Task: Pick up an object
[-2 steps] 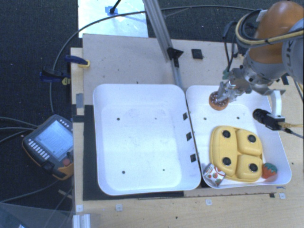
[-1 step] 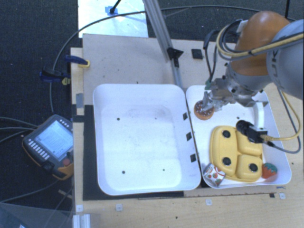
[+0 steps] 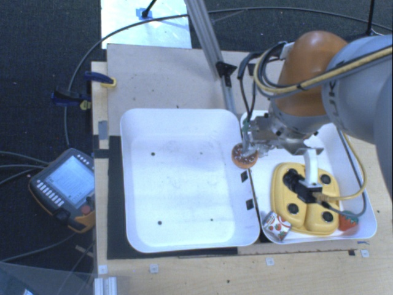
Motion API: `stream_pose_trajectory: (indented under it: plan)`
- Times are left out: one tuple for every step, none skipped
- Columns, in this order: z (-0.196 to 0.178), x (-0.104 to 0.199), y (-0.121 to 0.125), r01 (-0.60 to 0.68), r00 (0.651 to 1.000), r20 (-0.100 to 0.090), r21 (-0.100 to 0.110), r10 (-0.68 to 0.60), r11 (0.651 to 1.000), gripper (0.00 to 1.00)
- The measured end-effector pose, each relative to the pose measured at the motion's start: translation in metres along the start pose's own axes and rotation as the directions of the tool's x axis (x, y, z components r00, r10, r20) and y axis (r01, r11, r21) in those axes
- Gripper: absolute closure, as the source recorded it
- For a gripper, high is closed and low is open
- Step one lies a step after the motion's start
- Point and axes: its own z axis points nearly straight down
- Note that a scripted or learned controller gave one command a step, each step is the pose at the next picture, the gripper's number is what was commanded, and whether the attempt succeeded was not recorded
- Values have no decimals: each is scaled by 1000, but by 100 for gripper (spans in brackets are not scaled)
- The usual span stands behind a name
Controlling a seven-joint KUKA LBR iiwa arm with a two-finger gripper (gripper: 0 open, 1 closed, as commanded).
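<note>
- The brown disc [image 3: 245,157] is the nearest candidate for the pick. It sits at the seam where the left bin [image 3: 184,112] meets the right bin [image 3: 368,226], apparently perched on the adjoining rims rather than on either floor, though the slanted view leaves that uncertain
- It looks small, flat and round with a rough, speckled top, so I judge it light and fairly stiff, not fragile
- Being thin, it gives little to take from above. The better hold would be across its width, on two opposite points of its edge
- Its perch on the rims looks unsteady. A nudge could tip it or slide it down into a bin
- The claw [image 3: 247,145] hangs right over the disc, its tip touching it or just above it
- I cannot tell whether the claw is spread, pressed together or pinching the disc, because the wrist body covers that spot
- The arm [image 3: 362,85] reaches in over the right bin from the right, the orange band [image 3: 310,72] bulging above the wrist, and the wrist is bent down so the claw points at the seam
- Also in the right bin are a yellow toy [image 3: 316,225] with black knobs just beside the wrist, a small patterned piece [image 3: 276,224] at the near left corner, and a red piece [image 3: 348,222] by the near right rim
</note>
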Motion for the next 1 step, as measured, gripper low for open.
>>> stream_pose_trajectory:
  plan:
    - [1, 45, -9, 2, 1000, -1, -1, -2, 1000, 100]
